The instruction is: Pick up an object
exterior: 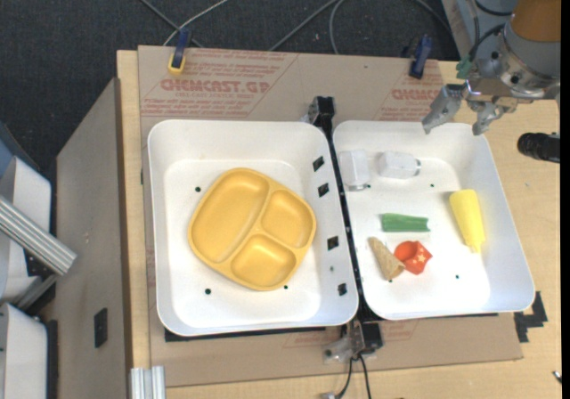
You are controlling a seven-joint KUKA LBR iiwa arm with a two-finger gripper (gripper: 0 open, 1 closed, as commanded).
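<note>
In the right bin [499, 286] lie a yellow corn-like piece [468, 217], a green strip [404, 223], a red piece [413, 256], a tan wedge [386, 258] and a pale white object [397, 165]. My gripper [462, 114] hangs above the bin's far right corner, open, with nothing between its fingers. It is well above and behind all the objects.
The left bin [169, 210] holds a yellow divided plate [252, 228]. A black hinge strip [331, 201] runs between the bins. Cardboard [232, 81] lies under both, clamped at the back by blue clips [179, 57]. Cables trail across the dark floor behind.
</note>
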